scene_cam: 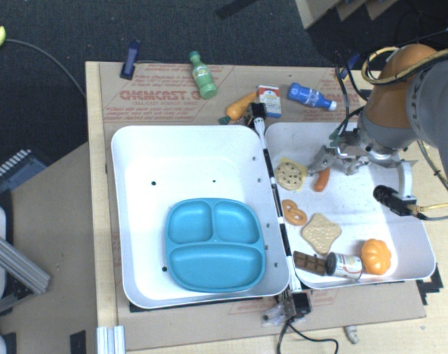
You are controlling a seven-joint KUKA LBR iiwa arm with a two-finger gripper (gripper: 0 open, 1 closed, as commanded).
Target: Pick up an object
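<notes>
Camera view: end effector (pixel 334 157), fingers spread, hovers just above the small red sausage (pixel 322 180), whose long axis runs near-vertical.

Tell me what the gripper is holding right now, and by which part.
Cannot be told. The gripper sits low in the right bin right by a small orange-red piece, but no hold shows.

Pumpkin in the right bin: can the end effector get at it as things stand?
Probably yes. The pumpkin sits uncovered near the bin's front corner, with only a small can beside it. The end effector is in the same bin, over by the cookie.
</notes>
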